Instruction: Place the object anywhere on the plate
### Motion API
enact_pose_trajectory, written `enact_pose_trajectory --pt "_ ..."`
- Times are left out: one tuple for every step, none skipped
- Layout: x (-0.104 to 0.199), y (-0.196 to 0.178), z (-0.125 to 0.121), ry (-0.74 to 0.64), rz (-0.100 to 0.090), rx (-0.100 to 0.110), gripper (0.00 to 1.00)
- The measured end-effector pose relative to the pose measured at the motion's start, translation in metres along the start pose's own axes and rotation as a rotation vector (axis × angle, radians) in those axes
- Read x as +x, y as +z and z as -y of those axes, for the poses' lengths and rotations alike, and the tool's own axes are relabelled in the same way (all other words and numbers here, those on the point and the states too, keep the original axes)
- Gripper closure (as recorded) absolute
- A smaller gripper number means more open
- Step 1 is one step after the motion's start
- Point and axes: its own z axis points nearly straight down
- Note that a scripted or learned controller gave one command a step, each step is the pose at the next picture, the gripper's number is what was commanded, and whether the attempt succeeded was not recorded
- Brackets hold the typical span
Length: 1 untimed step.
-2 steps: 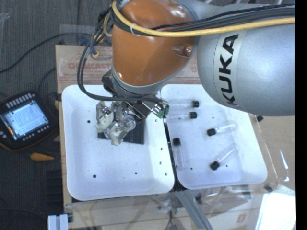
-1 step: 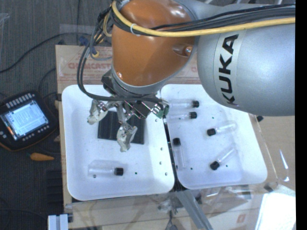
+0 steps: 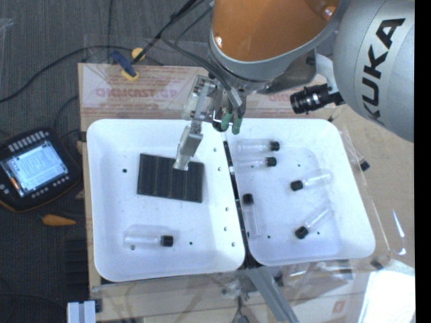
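Reaching in from the upper right of the frame, the arm (image 3: 269, 19) holds its claw (image 3: 184, 159) low over the left bin (image 3: 108, 180), with the tip above the upper edge of the dark ribbed plate (image 3: 168, 179) that lies flat in the middle of that bin. Whether the claw is spread, closed or clamped on anything cannot be told from this slanted view: its lower end is a pale grey shape against the plate, and nothing that can be made out as a separate object sits in it. The plate's surface looks bare apart from that overlap. One clear tube with a black cap (image 3: 149, 238) lies on its side in the lower left of the same bin, below the plate and well apart from it; this is the likeliest thing to be placed, though that is a judgement. Several more capped tubes (image 3: 310, 181) lie scattered in the right bin (image 3: 350, 180), across the divide between the two bins. As things lie, the task looks unfinished: no tube rests on the plate, and the nearest one is on the bin floor, away from the claw. What seems left is the whole core of the job, which is getting a firm hold on a tube, carrying it over the plate and setting it down there.
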Motion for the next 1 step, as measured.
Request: enact_pose_trajectory --pt "-0.0014 -0.0097 -0.0001 0.002 0.004 0.0 1.0"
